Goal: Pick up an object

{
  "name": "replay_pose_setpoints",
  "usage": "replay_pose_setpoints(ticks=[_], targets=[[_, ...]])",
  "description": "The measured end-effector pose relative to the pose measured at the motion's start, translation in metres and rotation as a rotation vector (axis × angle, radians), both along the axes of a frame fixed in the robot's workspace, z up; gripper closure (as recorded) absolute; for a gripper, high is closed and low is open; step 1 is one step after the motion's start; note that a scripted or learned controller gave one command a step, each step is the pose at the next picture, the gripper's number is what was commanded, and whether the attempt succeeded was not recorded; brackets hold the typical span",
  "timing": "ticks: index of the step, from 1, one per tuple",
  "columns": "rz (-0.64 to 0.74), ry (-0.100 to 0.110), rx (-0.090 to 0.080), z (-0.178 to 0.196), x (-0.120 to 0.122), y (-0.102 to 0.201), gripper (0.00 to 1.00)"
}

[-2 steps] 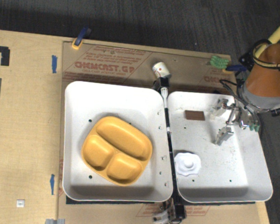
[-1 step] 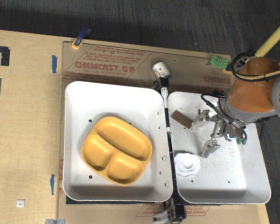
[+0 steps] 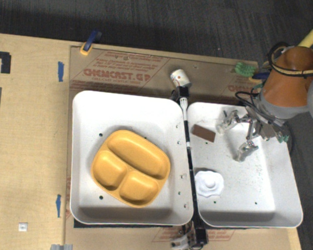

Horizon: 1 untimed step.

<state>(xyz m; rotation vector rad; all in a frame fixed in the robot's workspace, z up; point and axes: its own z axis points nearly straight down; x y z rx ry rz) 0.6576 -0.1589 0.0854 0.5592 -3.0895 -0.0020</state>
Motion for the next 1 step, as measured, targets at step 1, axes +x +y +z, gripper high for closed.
replay_pose_setpoints(ticks=[1], targets=[[0.281,-0.005,0.001,-0.0002,-0.0658,0.0229,0.0]])
